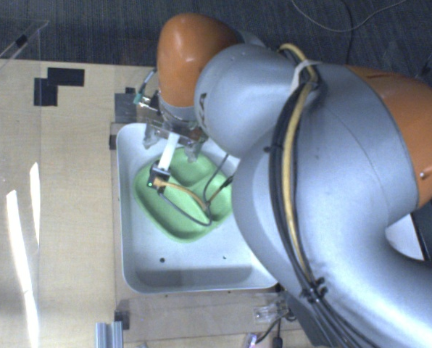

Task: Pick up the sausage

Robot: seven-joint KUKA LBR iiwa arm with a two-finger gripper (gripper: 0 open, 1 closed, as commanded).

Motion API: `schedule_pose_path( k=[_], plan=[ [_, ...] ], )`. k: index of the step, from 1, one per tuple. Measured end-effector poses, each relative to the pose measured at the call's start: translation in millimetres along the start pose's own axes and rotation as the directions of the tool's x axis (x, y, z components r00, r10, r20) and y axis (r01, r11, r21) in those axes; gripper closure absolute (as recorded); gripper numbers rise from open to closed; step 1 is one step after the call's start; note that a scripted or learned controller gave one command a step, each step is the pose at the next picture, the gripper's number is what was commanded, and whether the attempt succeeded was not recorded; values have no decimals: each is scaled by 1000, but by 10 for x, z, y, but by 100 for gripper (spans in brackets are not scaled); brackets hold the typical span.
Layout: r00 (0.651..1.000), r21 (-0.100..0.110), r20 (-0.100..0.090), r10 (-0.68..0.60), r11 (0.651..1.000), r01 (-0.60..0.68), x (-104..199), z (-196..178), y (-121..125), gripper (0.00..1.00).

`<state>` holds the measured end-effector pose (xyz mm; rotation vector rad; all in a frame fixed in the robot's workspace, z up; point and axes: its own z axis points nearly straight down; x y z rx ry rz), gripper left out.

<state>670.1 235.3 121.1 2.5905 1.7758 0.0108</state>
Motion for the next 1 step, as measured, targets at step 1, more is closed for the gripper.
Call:
schedule_pose_path(
  k=[1],
  plan=[
    [936, 20, 4, 353, 935, -353, 76, 294, -76, 0]
  ],
)
